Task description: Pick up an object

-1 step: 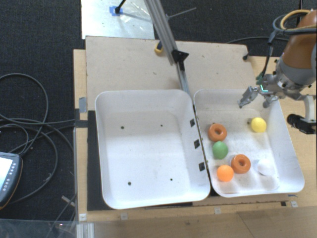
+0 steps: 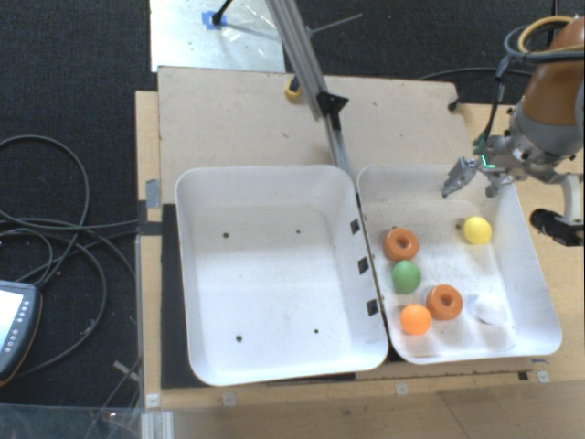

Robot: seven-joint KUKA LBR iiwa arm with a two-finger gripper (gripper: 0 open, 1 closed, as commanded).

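Bins sit side by side; the right bin (image 2: 539,282) holds the objects. The gripper (image 2: 477,177) hovers over its far edge, fingers spread wide and empty, with the yellow ball (image 2: 476,230) nearest, just below it toward the camera.

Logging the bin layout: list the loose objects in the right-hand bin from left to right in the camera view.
Upper orange ring → green ball → orange ball → lower orange ring → yellow ball → white object.

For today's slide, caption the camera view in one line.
Grey arm's hand above right white bin holding small yellow ball, two orange rings and more.
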